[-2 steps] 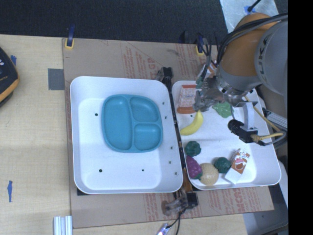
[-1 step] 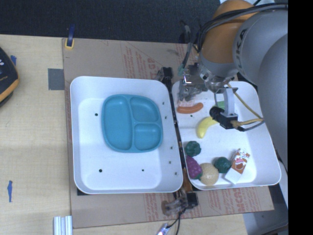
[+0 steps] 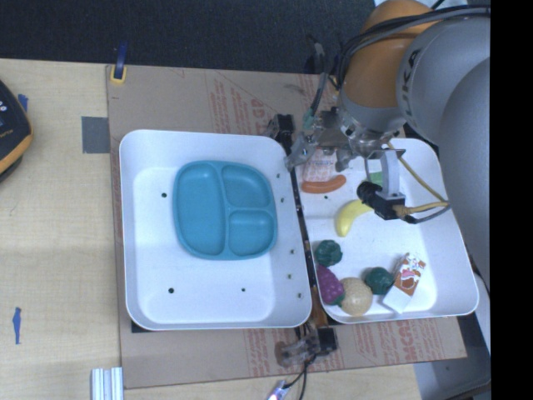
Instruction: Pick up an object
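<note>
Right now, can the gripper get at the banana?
Probably yes. The banana lies bare in the right bin, just below the gripper, with nothing on top; only the hot dog lies close by.

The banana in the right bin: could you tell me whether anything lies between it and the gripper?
Nothing visible does. The gripper hangs over the far left corner of the right bin, above the hot dog. The banana lies nearer the camera, with bare bin floor around it; the hot dog sits off to one side.
</note>
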Available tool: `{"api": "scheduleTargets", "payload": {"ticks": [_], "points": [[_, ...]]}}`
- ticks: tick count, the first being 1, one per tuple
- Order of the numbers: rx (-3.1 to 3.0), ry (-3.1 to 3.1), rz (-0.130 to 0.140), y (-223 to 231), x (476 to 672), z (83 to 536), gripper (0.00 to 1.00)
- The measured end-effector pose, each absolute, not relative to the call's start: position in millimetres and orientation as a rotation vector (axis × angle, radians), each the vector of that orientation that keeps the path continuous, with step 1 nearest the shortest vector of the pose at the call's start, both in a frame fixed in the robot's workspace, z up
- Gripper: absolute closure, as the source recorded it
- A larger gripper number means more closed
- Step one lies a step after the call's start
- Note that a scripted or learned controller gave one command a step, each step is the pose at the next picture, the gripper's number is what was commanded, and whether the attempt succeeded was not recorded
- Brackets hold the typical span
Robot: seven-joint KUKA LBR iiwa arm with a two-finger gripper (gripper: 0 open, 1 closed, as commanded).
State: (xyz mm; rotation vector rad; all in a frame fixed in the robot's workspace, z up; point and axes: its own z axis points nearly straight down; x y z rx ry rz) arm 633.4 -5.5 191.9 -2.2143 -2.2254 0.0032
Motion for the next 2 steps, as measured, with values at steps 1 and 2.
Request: {"api": "scheduleTargets", "payload": {"ticks": [1,2], "points": [[-2.219,-2.224,0.002,-54.3,633.0,192.0,0.00],[-2.216,-2.224,0.006,-103.9,572.0,143.9,0.00]]}}
